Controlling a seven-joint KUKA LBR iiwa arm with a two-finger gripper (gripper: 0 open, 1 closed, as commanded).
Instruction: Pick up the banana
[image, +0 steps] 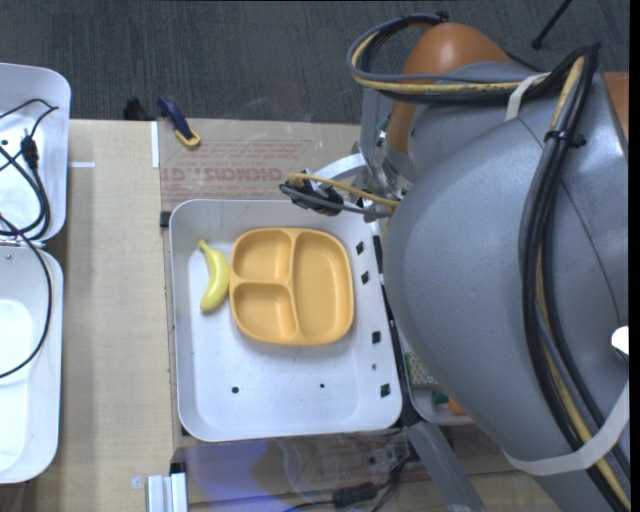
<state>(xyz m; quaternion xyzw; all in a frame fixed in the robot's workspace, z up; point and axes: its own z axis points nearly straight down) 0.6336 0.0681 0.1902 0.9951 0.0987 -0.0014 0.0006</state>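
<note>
Banana: lying in bin, left part, touching left edge of yellow plate. Arm: looming over bin's right side. Gripper: state not discernible.

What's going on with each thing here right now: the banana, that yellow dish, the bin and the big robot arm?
banana: lying flat in the bin, against the left edge of the plate, not held.
divided plate: upright on the bin floor, nothing in its three compartments.
white bin: resting on the bench, holding the banana and the plate.
robot arm: over the bin's right side, apart from the banana.
</note>
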